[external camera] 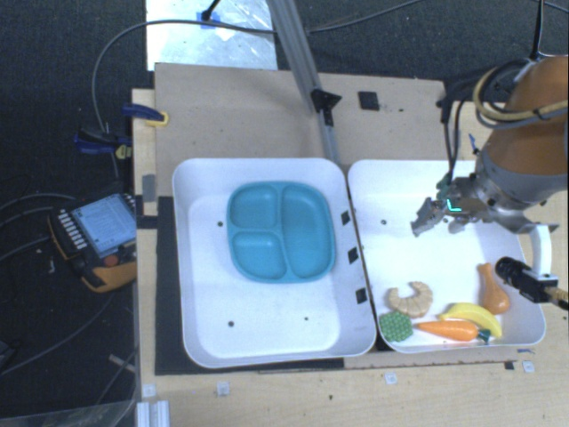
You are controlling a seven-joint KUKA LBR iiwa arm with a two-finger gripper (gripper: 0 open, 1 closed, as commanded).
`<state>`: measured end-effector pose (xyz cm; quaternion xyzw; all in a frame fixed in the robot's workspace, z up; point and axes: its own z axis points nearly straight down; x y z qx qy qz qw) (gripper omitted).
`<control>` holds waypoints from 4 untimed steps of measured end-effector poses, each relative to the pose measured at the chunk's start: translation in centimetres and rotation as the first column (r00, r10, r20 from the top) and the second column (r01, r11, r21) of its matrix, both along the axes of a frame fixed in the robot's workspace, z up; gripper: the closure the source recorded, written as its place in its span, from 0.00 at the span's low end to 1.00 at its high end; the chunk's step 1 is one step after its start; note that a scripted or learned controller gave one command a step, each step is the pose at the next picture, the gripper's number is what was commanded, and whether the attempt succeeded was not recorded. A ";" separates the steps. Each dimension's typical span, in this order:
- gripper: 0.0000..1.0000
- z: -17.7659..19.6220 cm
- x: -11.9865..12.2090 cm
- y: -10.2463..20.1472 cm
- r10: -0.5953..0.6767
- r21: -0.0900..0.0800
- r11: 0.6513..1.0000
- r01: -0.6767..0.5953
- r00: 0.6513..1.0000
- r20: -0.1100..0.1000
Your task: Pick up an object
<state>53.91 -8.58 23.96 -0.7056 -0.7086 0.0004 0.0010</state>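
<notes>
Claw (430, 218), its spread impossible to tell, hangs over bare floor in the right bin (382, 185), far from the croissant (410, 298), banana (471, 315) and carrot (447, 330) crowded along the near wall.

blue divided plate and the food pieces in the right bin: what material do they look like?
Blue divided plate: likely moulded plastic, matte, one even colour with soft rounded ridges. Banana, carrot, croissant, drumstick and broccoli: probably plastic or rubbery toy food, flat saturated colours; too small to tell which.
</notes>
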 end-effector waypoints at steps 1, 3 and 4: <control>0.00 0.1 0.1 0.0 0.000 -0.001 1.000 0.000 1.000 0.003; 0.00 -11.1 1.3 0.2 -0.003 -0.001 1.000 0.003 1.000 0.002; 0.00 -15.5 1.5 0.2 -0.004 -0.001 1.000 0.004 1.000 0.006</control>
